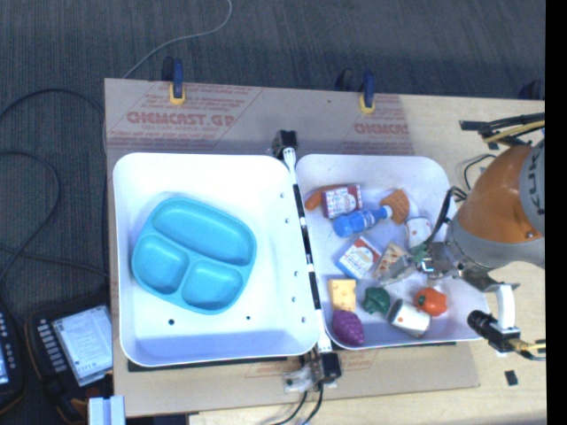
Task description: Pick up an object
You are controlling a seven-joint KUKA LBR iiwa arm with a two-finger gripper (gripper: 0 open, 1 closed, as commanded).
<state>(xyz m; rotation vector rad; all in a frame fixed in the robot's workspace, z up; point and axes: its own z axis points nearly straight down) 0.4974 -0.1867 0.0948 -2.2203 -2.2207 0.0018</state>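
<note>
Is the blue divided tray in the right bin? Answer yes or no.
No, the blue divided tray lies in the left bin, alone.

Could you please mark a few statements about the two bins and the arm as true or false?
1. The blue divided tray lies in the left bin. True.
2. The purple grapes sit at the far edge of the right bin. False: they lie at its near edge, beside the yellow cheese wedge.
3. The blue bottle lies in the right bin. True.
4. The tomato rests inside the blue divided tray. False: it is in the right bin, near the arm.
5. The arm reaches over the left bin. False: it is over the right bin's right side.
</note>
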